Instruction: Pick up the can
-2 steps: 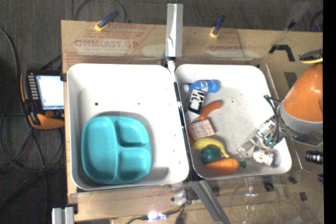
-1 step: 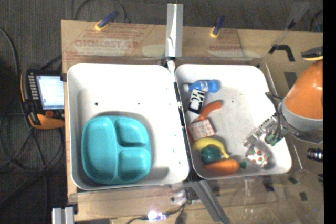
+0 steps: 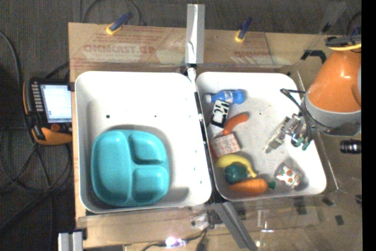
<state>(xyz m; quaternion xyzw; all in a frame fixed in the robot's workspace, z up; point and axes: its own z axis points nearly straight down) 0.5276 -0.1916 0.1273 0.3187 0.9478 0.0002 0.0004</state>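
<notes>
two shallow white bins sit side by side on the bench. the left bin [image 3: 88,126] holds a teal divided plate [image 3: 130,167]. the right bin [image 3: 264,82] holds a blue bottle [image 3: 228,96] near its far left corner, a red sausage-shaped item [image 3: 237,121], a small printed box [image 3: 225,143], a banana [image 3: 234,161], a carrot [image 3: 249,186] and the can [image 3: 288,176] near the front right corner. the gripper [image 3: 281,138] hangs above the bin's right side, just beyond the can and apart from it. a handheld pendant [image 3: 50,106] lies left of the bench.
</notes>
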